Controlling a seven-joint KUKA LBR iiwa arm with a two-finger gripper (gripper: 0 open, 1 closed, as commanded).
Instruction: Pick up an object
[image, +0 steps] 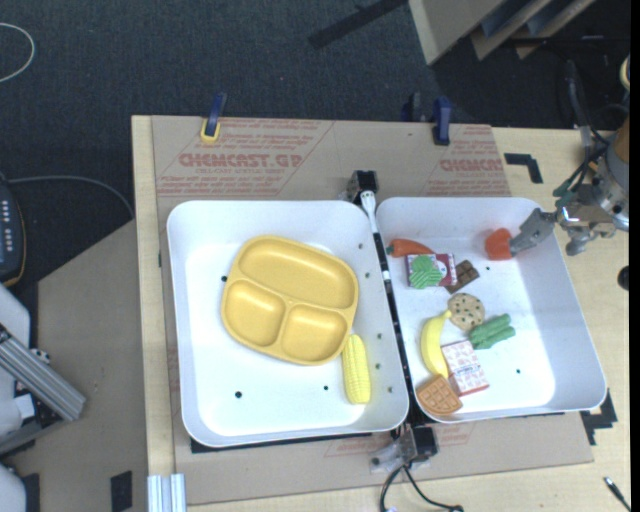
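The right bin (560, 330) holds several toy foods: a banana (433, 343), a cookie (465, 310), a green piece (493, 332), a red-and-white box (466, 367), a waffle (438, 397), a green-and-red packet (427, 271), a small brown block (463, 272) and a carrot (410, 247). An orange-red piece (498, 243) lies near the bin's far right corner. My gripper (526, 236) reaches in from the right and sits right beside that piece, at its right edge. Whether it touches the piece is unclear.
The left bin (200, 330) holds a yellow divided plate (288, 298) and a corn cob (356, 368) near the wall between the bins. The arm's wrist (595, 212) hangs over the right bin's far right rim. Clamps stand at the board's far edge.
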